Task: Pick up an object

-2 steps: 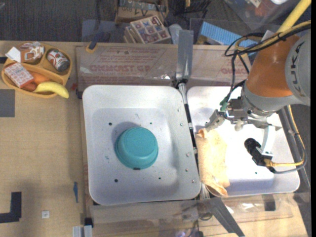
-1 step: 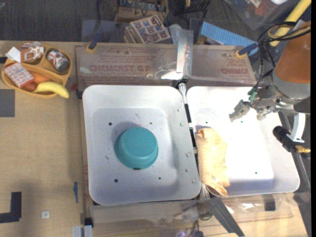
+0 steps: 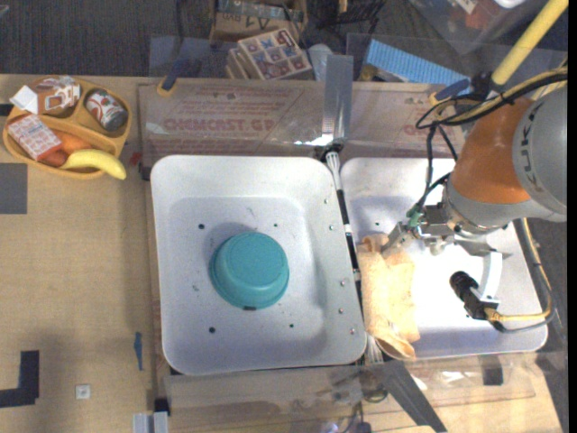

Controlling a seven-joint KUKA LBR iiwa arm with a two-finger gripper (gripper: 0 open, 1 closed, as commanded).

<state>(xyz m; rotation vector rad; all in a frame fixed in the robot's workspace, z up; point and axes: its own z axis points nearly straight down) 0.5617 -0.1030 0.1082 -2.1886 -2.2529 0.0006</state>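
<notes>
So the arm (image 3: pixel 505 165) comes in from the right and hangs over the right bin (image 3: pixel 379 183), orange band up top. The gripper (image 3: pixel 403 234) sits low at the bin's left side, right at the far end of a tan cloth (image 3: pixel 389 298) that lies crumpled along the bin's left wall, running toward the near edge. Its tip looks to be touching the cloth's top corner, but I honestly can't tell how wide the jaws are or whether they've got any fabric. A teal bowl (image 3: pixel 251 270) sits upside down in the middle of the left bin (image 3: pixel 180 197), well apart from the gripper. Off on the far left of the bench there's a yellow tray (image 3: pixel 25 156) with a banana (image 3: pixel 96 161) and some toy food.
</notes>
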